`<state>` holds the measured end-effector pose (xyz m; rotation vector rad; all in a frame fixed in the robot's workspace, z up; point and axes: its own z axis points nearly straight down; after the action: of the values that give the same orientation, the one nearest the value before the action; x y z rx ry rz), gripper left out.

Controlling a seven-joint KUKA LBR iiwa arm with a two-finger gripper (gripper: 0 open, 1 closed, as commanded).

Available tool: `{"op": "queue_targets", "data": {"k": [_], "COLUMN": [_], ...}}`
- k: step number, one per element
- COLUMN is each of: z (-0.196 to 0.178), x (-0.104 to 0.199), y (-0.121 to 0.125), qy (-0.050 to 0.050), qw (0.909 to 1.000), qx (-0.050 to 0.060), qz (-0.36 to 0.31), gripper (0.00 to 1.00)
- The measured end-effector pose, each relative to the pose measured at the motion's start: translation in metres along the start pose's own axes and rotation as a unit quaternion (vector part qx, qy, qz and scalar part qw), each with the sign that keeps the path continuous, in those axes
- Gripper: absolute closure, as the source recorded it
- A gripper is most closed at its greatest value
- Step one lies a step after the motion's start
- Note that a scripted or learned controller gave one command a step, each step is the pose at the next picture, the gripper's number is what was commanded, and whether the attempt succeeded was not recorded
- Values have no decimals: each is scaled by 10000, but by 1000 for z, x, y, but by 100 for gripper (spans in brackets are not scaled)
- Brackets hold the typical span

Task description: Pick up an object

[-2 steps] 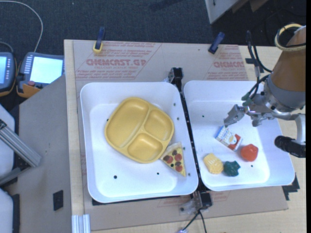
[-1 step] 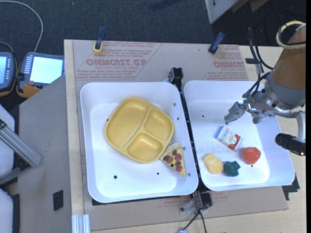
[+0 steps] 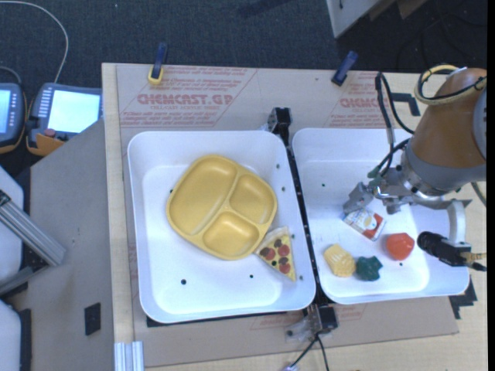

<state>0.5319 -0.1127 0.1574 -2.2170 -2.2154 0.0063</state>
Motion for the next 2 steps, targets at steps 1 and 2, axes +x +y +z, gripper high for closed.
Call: {"op": "queue_targets", "data": {"k": [1, 2], "z": [57, 70], "x": [-7, -9], "y": [-8, -6], "qy": [-2, -30], "qw": [10000, 10000], "qx": [0, -62], "qz": [4, 6], "gripper": [0, 0]}}
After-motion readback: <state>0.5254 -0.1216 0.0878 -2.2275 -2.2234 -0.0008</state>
